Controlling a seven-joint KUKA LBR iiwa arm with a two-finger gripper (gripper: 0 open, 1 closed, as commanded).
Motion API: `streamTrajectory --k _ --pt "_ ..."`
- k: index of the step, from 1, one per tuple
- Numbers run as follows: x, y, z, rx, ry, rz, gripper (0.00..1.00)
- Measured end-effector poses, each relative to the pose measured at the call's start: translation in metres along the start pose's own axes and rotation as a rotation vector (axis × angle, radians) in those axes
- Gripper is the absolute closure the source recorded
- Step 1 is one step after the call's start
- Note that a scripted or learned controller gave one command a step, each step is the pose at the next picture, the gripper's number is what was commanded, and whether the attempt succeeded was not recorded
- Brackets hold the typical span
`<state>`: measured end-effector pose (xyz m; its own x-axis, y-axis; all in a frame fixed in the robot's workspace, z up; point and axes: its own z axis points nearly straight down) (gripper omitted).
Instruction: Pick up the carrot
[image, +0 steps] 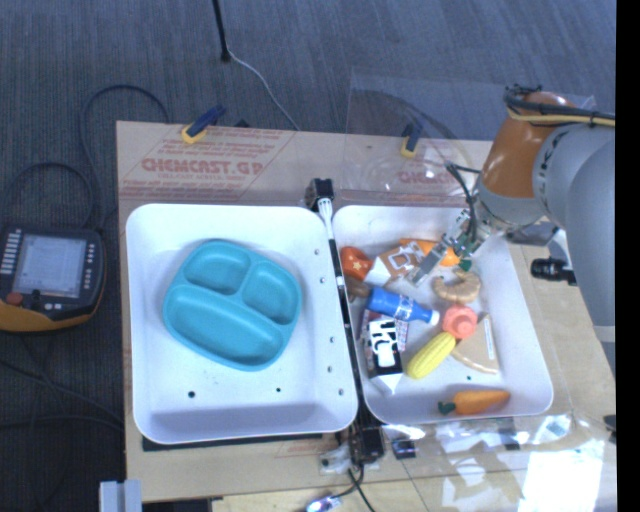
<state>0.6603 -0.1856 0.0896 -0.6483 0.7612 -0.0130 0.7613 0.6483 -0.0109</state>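
The carrot is seen at the right bin's near edge, well apart from the tool, poised at the far edge; its opening cannot be told.

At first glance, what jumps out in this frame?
The big blue divided plate sits alone in the left bin. The right bin is crowded with toy food, the carrot lying at its near edge. The grey arm's gripper reaches in over that bin's far side, well away from the carrot.
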Motion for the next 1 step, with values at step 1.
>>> streamTrajectory --k 1 --pt "-0.0010 0.0042 -0.0131 -0.008 -0.010 -0.002 1.00"
